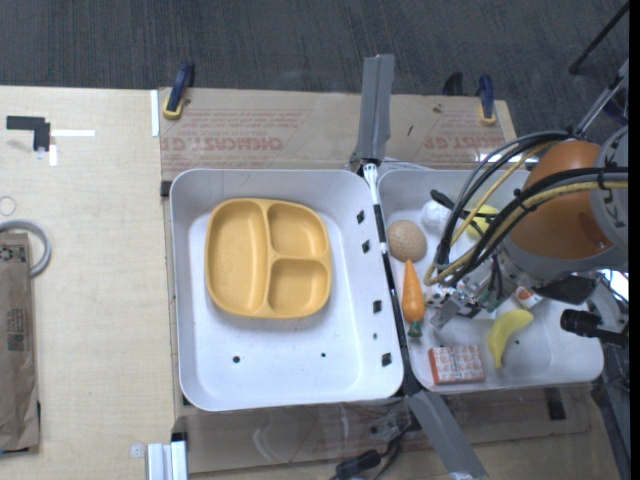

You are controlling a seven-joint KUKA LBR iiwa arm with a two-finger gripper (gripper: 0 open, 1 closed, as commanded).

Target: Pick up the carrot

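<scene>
My carrot (411,292) lies against the right bin's (560,368) left wall, below the egg (406,239) — my pincer (452,300) (grip state unclear) hangs just beside it; that wall could block a finger.

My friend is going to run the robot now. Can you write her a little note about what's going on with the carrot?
Gripper: low in the right bin, just right of the carrot; I can't tell if it's open or shut.
Carrot: lying by the right bin's left wall, just below the egg, not lifted.
Nearby: banana and a small box.
Left bin: holds the yellow divided plate.
Done: arm is near the carrot.
Left: grasp and lift it.
</scene>
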